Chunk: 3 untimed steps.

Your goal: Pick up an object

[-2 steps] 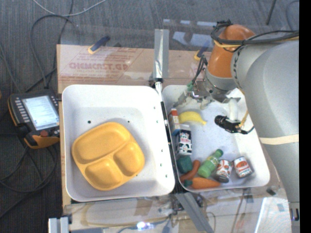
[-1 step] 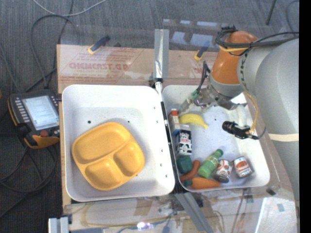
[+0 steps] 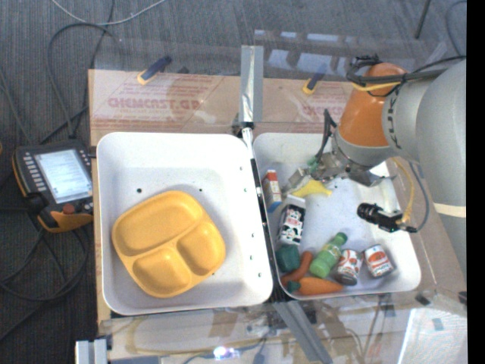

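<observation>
The right white bin [image 3: 405,279] holds several small objects. Among them are a yellow banana-like piece [image 3: 315,190], a small red-capped bottle [image 3: 271,186], a black-and-white can [image 3: 292,224], a green bottle [image 3: 327,255], two red-and-white cans [image 3: 348,265] [image 3: 377,260], an orange carrot [image 3: 320,285] and a dark green item [image 3: 287,258]. My gripper [image 3: 321,167] hangs low over the bin's back part, just above and behind the yellow piece. The wrist hides what lies under it.
The left bin [image 3: 151,154] holds a yellow divided plate [image 3: 168,241]. A black fitting [image 3: 377,215] with a cable sits at the right bin's right side. A teach pendant [image 3: 57,179] lies left of the bench. The grey arm [image 3: 436,135] covers the right bin's back right corner.
</observation>
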Motion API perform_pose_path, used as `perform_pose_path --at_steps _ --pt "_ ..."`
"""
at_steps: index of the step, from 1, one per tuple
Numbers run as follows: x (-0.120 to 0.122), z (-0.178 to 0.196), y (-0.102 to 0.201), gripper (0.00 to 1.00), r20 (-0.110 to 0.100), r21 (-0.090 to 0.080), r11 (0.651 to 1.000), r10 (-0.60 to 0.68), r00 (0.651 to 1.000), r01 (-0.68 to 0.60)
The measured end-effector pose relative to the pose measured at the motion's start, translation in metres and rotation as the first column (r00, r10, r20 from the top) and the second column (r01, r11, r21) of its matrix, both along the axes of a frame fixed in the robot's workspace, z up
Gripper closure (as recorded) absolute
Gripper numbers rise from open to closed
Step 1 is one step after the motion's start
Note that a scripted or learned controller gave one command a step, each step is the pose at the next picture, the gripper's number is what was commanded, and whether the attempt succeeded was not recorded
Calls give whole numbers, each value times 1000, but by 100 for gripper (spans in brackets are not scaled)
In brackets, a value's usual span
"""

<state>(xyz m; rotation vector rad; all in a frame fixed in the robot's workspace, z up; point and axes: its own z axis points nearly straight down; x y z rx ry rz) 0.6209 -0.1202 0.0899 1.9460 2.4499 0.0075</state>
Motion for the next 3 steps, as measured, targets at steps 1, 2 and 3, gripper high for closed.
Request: perform_pose_path --at_steps 1,2,3 --pt "1 9 1 100 2 1 1000 0 1000 0" --pt "21 28 -1 100 -15 4 994 -105 994 105" --pt "21 27 -1 0 -15 4 994 -105 994 105"
